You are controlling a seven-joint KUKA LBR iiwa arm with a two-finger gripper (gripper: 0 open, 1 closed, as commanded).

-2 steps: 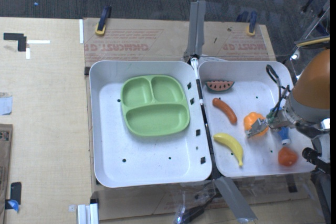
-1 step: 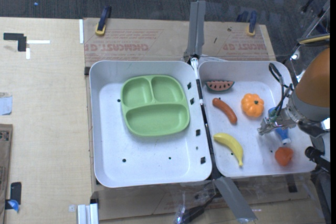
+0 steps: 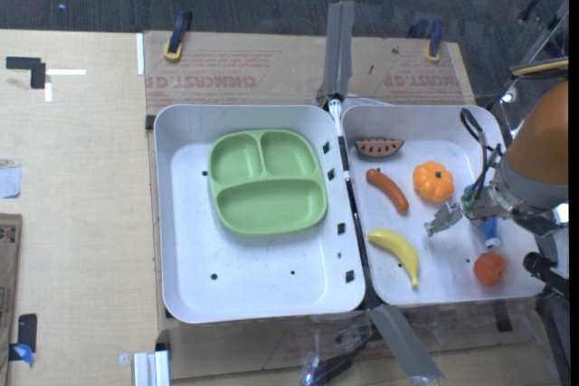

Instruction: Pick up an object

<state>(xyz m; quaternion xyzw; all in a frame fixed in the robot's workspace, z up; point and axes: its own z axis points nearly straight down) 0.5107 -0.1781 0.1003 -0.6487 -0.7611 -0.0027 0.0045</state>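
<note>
In the left bin (image 3: 181, 285) a green divided plate (image 3: 268, 181) lies apart from the work. In the right bin (image 3: 398, 289) the toy food is spread out: a watermelon slice (image 3: 378, 146) at about 11 o'clock, a sausage (image 3: 387, 191) and a banana (image 3: 399, 253) on the left side, a small pumpkin (image 3: 432, 181) near the middle, a tomato (image 3: 488, 268) at about 5 o'clock. The gripper (image 3: 443, 220) hovers released, its fingers parted around nothing, just below the pumpkin. A good grasp probably means centering over one piece and descending straight. The banana and tomato are near; crowding them risks a nudge.
</note>
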